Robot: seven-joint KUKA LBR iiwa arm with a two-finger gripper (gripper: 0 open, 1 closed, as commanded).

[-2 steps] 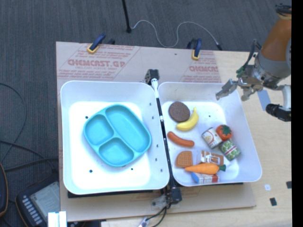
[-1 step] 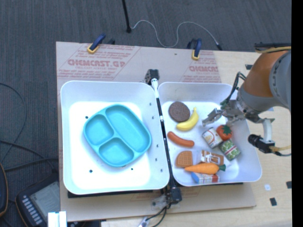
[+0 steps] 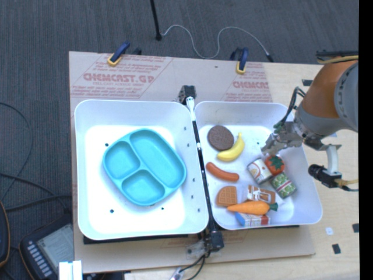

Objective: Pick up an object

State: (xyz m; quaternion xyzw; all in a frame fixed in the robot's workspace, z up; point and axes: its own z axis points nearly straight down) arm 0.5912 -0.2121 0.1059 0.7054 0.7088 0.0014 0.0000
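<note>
The claw (image 3: 278,140) hangs over the right bin (image 3: 303,212), near its right wall, at the end of the grey arm (image 3: 332,101) with the orange band. The view does not let me tell if the claw is open or closed, and nothing can be seen gripped in it.

Just below the claw, a small can (image 3: 257,171) lies on its side, and beside this can, on its right, there is a strawberry (image 3: 275,164). It is hard to tell if the claw touches them or only stands above them. A little lower and to the right of the claw lies a green packet (image 3: 284,185).

To the left of the claw there is a yellow banana (image 3: 232,149), and further left and a bit higher, a round brown cookie (image 3: 220,136). Below the banana, left and lower from the claw, lies a red sausage (image 3: 222,171). Well below the claw are a brown cracker (image 3: 227,196), a small carton (image 3: 261,193), and an orange carrot (image 3: 252,207) that lies across a white and blue box (image 3: 252,219).

Far to the left of the claw, in the left bin (image 3: 87,214), rests a blue plate (image 3: 144,165) with three compartments.
</note>
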